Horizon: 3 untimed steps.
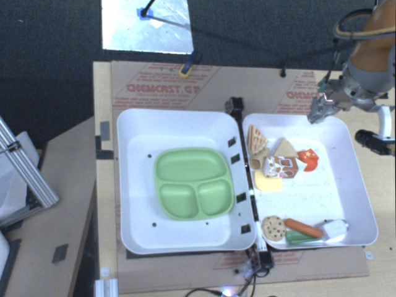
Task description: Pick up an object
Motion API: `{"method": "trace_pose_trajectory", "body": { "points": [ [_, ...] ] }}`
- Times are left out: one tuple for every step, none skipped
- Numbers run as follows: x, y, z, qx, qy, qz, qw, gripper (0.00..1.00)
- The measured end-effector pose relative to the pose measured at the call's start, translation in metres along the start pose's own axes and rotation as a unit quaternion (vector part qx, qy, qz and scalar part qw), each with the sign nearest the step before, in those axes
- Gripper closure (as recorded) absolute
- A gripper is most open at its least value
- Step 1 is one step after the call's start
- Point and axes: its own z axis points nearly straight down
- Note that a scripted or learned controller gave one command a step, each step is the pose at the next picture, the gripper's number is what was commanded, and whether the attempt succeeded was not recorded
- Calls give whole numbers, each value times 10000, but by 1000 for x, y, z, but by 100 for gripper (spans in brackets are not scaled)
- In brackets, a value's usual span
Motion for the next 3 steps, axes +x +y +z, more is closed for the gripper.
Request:
{"method": "trace_pose_trajectory", "body": {
  "points": [
    [43,-36,-7,44,14,-15,10000,100],
    [88,-61,6,56,20,-20,10000,100],
    [141,-88,-6,48,25,-29,10000,100]
  ]
}}
